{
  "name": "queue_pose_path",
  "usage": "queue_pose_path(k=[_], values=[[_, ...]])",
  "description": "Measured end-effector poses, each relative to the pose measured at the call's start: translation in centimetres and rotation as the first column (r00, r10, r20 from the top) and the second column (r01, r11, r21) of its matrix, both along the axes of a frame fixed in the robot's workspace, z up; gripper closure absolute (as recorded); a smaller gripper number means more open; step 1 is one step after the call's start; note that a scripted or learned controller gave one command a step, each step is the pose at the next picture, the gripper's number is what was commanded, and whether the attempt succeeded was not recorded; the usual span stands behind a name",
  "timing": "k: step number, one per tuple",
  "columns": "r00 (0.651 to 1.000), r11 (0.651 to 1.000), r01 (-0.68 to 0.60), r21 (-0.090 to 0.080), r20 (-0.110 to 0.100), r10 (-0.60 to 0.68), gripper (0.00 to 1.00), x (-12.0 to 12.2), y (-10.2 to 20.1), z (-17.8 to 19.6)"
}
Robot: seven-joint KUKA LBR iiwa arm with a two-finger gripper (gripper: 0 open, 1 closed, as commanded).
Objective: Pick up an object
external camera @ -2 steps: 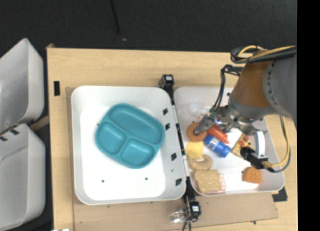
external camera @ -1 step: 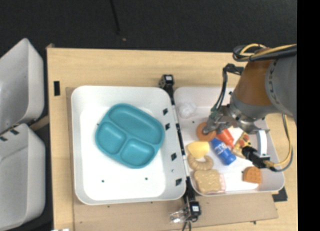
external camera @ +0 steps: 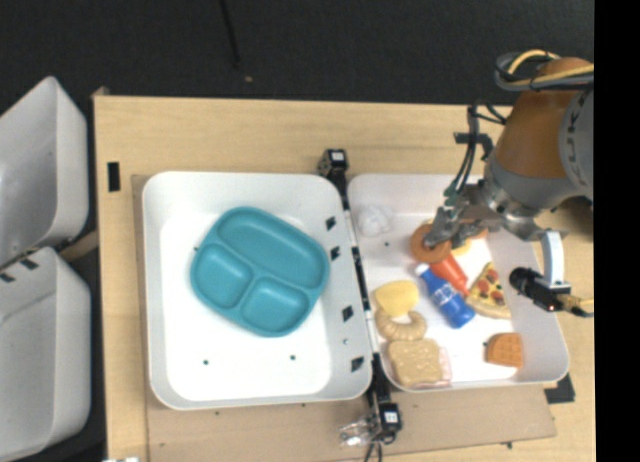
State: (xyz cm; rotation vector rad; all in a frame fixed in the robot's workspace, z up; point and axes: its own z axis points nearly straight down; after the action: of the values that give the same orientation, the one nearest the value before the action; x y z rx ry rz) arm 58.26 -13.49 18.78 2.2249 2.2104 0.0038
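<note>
The right bin [external camera: 400, 193] holds several toy foods. My gripper [external camera: 441, 234] is low in its upper middle, right over an orange round piece [external camera: 421, 245] and touching or nearly touching it. Just below lie a red-orange cylinder [external camera: 453, 271] and a blue bottle [external camera: 448, 299]. A pizza slice [external camera: 488, 290] sits to their right. Toward the bin's left front are a yellow piece [external camera: 397, 296], a tan ring [external camera: 404, 327] and a bread slice [external camera: 417, 361]. An orange nugget [external camera: 505, 350] rests at the front right.
The left bin [external camera: 158, 250] carries a blue divided plate [external camera: 260, 270]. A small clear item [external camera: 373, 220] lies at the right bin's back left. The grey arm [external camera: 535, 150] comes in from the right, over the bin's far right corner.
</note>
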Motion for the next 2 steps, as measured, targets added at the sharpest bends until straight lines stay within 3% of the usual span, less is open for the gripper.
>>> queue_pose_path(k=[1, 2], values=[[1.000, 1.000, -0.011, 0.000, -0.001, 0.011, 1.00, 0.1, -0.2, 5.3], [1.000, 1.000, -0.012, 0.003, -0.005, 0.012, 1.00, 1.2, 4.4, 4.5]])
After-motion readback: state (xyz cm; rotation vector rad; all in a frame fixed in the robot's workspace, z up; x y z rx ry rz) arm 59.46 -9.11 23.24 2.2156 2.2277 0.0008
